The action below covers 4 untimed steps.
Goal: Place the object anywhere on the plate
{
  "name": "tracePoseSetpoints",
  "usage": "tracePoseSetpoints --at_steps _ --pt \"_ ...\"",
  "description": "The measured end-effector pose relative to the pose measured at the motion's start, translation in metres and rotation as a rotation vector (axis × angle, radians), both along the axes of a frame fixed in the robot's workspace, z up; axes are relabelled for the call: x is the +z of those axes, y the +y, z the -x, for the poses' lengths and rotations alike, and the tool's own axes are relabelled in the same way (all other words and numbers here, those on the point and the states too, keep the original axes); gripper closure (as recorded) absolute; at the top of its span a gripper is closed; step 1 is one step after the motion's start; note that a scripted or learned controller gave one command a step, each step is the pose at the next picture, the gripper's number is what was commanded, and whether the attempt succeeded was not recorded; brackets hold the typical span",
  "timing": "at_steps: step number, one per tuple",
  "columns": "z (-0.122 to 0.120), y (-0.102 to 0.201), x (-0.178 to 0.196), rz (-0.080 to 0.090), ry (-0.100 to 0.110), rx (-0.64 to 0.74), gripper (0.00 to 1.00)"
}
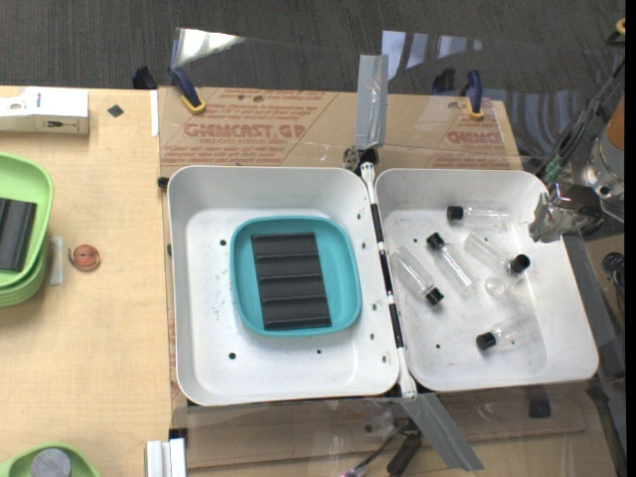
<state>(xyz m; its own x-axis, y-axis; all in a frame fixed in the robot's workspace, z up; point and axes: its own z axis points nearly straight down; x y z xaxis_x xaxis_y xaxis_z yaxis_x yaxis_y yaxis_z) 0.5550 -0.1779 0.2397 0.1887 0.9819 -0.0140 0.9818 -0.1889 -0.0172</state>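
A teal plate [242, 278] lies in the middle of the left white bin [199, 366]. A black ridged block [290, 278] rests on it. Several clear vials with black caps lie scattered in the right white bin [556, 361]: one vial [449, 257] near the middle, another vial [416, 277] to its left, and a third vial [503, 335] at the front. My gripper [550, 222] hangs at the right bin's right rim, level with the bin's back half, a short way right of a black-capped vial [507, 259]. I see nothing in its grasp from this angle.
Brown cardboard [258, 127] lies behind the bins, held by clamps [187, 95]. On the bench to the left are a green tray [25, 266], a white box [45, 112] and a small round reddish piece [85, 256]. A metal strip [370, 107] stands between the bins at the back.
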Motion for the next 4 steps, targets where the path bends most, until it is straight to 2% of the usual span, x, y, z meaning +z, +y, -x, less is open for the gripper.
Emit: tracePoseSetpoints --at_steps 1,2,3,4 --pt "0.0 0.0 0.0 0.0 0.0 0.0 0.0" --pt "0.003 -0.012 0.123 -0.007 -0.017 -0.127 0.0" --pt "-0.033 -0.034 0.201 -0.007 -0.017 -0.129 0.0" --pt "-0.088 -0.034 0.2 -0.007 -0.017 -0.192 0.0"
